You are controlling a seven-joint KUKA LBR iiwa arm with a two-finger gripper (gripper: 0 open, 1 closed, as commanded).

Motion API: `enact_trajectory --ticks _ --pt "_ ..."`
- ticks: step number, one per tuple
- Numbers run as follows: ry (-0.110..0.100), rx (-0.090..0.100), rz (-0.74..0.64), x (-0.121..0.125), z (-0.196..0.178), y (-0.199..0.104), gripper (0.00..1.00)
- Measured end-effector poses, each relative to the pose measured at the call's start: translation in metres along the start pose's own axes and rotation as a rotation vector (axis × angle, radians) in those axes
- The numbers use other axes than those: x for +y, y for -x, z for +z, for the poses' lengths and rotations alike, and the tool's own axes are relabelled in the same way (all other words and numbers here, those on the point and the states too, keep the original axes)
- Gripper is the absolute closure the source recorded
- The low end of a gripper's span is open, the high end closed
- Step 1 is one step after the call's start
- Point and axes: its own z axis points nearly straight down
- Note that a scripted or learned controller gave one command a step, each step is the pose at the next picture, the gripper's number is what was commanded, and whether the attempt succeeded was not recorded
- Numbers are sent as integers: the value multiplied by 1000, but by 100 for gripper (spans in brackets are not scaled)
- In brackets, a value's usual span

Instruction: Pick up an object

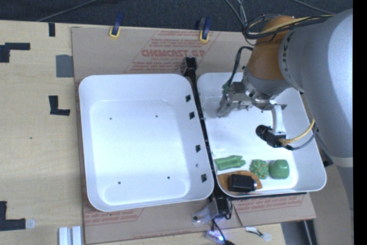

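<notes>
Spanning the left half of the frame, the left white bin [137, 140] sits on a brown cardboard sheet [166, 51] that two blue-and-yellow clamps [117, 26] hold at its upper edge. A black divider strip [198, 123] runs between this bin and the right white bin [309, 181], which touch along it. Low in the right bin, near its bottom edge, lies a small cluster of objects: a green bean-like piece [229, 162] at the left, a black block [241, 183] resting on an orange-brown piece [255, 183] just below it, then a knobbly green item [259, 167], and a smooth green rounded item [279, 168] farthest right. Above them, in the upper part of the same bin, the gripper [226, 105] hangs well apart from the cluster. Its fingers [222, 106] look slightly parted with nothing between them. The grey arm [327, 72] with its orange band [269, 51] fills the upper right of the frame.
</notes>
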Motion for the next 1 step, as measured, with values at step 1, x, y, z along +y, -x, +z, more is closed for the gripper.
enact_trajectory --ticks 1 --pt "4 -1 1 -7 -51 7 100"
